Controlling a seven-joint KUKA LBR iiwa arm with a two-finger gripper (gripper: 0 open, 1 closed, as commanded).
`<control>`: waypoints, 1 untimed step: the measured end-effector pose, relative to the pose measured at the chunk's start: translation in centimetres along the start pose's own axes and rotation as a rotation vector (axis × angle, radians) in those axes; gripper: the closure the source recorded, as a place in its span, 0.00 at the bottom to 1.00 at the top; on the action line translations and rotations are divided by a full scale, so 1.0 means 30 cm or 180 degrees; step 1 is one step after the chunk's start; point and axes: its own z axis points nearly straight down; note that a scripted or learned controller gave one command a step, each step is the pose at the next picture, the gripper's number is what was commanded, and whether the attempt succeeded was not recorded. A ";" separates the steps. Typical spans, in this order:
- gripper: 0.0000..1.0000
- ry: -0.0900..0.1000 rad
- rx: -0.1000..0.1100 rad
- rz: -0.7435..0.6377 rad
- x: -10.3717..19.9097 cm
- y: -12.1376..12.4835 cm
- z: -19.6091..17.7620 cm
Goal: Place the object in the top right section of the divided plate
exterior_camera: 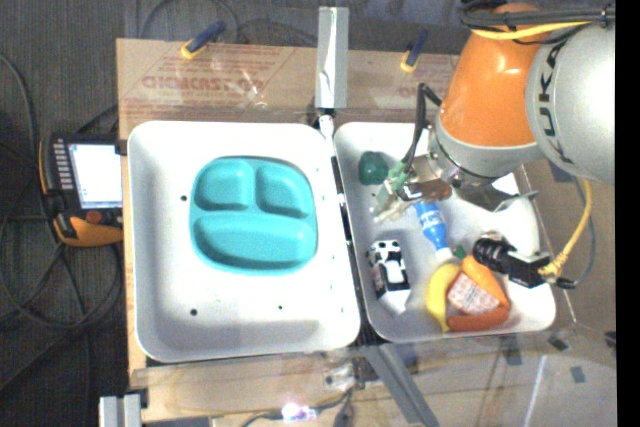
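Note:
A turquoise divided plate [254,213] lies in the left bin [165,305], with two small sections at the back and one long section in front. Nothing lies in its top right section [284,187]. My gripper [398,189] is low in the right bin [352,215], near its back left. It is just right of a dark green round object [372,166] and just above a blue and white bottle [432,224]. The wrist hides what is under the gripper.
The right bin also holds a black and white toy car [390,266] near the front left, and a yellow banana [438,291] against an orange packet [472,299] at the front. A raised divider [341,215] separates the two bins.

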 end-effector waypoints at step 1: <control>1.00 0.0000 0.0008 0.1024 -0.174 -0.141 0.192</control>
